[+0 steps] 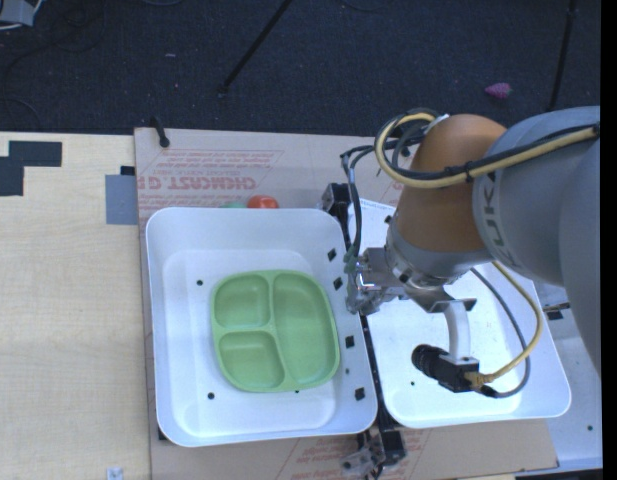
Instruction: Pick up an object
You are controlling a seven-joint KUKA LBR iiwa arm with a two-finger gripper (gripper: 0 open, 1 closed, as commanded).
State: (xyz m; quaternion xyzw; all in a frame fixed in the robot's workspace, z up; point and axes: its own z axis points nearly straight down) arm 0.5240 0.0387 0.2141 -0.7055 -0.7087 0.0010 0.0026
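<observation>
The arm (pixel 508 208) reaches over the right bin (pixel 548 393). The gripper (pixel 373 290) sits near the bins' shared edge; whether it is apart or together cannot be determined. The green divided plate (pixel 275 330) lies flat at the left bin's (pixel 178 268) centre, at 8 o'clock from the gripper. Judged status: pick not yet accomplished.

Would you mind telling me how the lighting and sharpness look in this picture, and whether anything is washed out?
In the camera view, lighting is even and bright on the bins; the right bin is nearly washed out, with little surface detail. The green tray in the left bin is evenly lit and fairly sharp. The floor behind is very dark. The arm casts soft shadow beneath itself and looks slightly soft.
</observation>
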